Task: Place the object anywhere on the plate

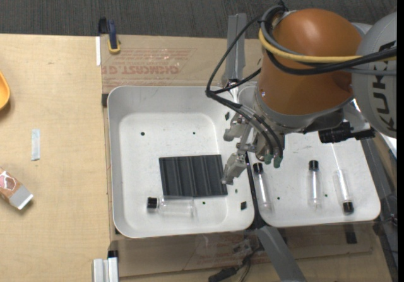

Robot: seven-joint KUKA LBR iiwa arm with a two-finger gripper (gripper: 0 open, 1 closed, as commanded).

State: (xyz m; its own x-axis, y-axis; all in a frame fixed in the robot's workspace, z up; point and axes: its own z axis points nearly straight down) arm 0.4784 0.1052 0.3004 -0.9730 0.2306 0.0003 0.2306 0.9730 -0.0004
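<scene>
1. Honestly, I cannot tell whether the gripper (233, 167) is open or closed. It hangs low over the seam between the two bins, at the right edge of the black ribbed plate (192, 175), and the parts there blur together.
2. The likeliest object, to my eye, is the clear capped vial (169, 206) lying on its side in the left bin (120, 148). It lies just beside the plate's near edge, not on it, so the task looks unfinished.
3. The gripper is well apart from that vial, with the plate between them. A straight descent from where it hangs could clip the plate's corner or the bin wall rather than reach any tube.
4. A round tube on its side could roll out of a pinch, or roll off once released. The plate's grooves might catch it, or tip it back over the edge.
5. The right bin (366, 211) holds three more vials (313, 181), the nearest one (260, 187) just beside the gripper. It could be picked or nudged by mistake.
6. The arm's (309, 60) bulky orange-brown body and looping cables (221, 79) cover the bins' far inner corners. I cannot make out whether anything sits inside the gripper.
</scene>
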